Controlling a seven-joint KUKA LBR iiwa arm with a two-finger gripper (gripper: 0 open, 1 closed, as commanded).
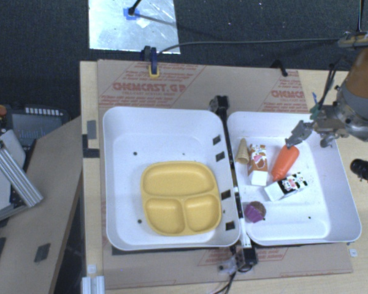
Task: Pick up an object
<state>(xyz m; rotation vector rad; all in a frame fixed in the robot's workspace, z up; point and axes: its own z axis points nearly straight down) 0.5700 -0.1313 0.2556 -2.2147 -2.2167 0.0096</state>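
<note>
Gripper (308, 135) hovering over right bin (337, 225), fingers spread open, holding nothing, one fingertip just above the carrot (284, 162).

Bench (89, 164): light wood top. A brown cardboard sheet (190, 81) printed in red lies flat on it. 2 shallow white bins rest on the sheet, left bin (119, 124) and right bin (337, 207), edges touching at centre.

Two smooth white plastic bins (165, 127) sat on matt cardboard (190, 81); the yellow tray (179, 196) looked like glossy plastic, beside crinkled foil (132, 17).
</note>
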